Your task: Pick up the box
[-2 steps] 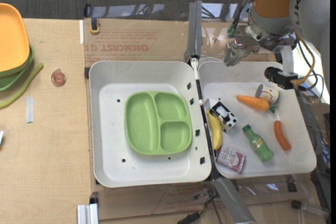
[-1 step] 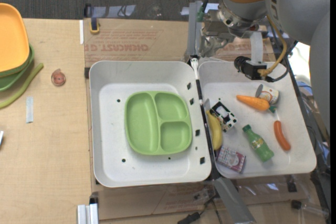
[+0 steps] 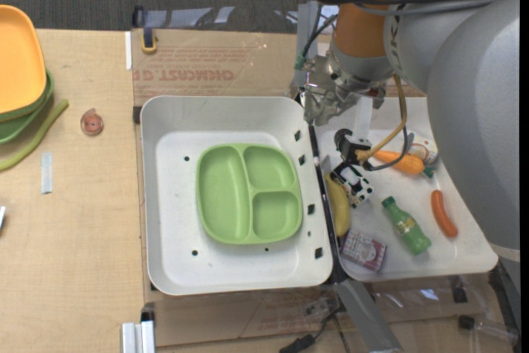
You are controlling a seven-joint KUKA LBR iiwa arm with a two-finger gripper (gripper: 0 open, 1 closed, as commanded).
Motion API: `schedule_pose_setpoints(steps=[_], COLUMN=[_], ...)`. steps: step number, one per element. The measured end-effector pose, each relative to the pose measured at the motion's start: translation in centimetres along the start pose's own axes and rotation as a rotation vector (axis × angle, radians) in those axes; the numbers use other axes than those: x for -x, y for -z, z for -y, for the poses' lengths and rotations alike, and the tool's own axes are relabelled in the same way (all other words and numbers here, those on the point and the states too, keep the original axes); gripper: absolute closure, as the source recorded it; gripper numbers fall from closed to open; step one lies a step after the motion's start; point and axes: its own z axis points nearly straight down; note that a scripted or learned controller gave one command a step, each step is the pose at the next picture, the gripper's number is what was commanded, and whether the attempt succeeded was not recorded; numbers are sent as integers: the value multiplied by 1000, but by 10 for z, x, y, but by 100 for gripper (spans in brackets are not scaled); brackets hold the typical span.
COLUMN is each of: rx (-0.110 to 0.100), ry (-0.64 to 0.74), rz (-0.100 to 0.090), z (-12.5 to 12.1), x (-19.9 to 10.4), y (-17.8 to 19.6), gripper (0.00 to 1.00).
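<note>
Pink, patterned small cardboard box at right bin's near left corner, just right of one yellow banana. Nearby: one green plastic bottle, one orange sausage, one carrot. Gripper at far left corner; grip state impossible to tell. Left bin: one green divided plate.

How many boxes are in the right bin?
1. The box lies at the right bin's near edge, beside the banana and bottle. The arm covers the bin's far part, so another could be hidden.
</note>
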Motion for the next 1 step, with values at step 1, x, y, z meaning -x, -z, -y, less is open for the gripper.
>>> schedule_pose_setpoints(steps=[1], rx=[-2], ry=[1], rz=[2], z=[0], x=[1], y=[8], gripper=[100])
